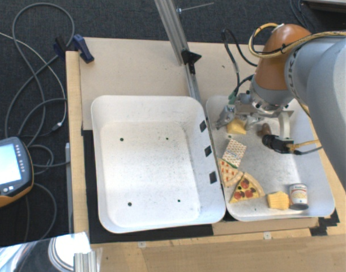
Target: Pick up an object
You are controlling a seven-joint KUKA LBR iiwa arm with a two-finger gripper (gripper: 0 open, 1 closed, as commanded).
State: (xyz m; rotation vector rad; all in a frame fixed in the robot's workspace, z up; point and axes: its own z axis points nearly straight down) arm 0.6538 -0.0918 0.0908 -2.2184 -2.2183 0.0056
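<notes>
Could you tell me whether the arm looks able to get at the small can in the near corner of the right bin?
Probably yes: the small can stands in the open, only the yellow block beside it, nothing above.

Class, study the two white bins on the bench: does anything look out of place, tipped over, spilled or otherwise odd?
Nothing looks spilled or broken. The one lopsided thing is the spread: the toy pizza slice, yellow block, small can and patterned card all lie in the right bin, under the gripper, while the left bin shows just specks.
</notes>
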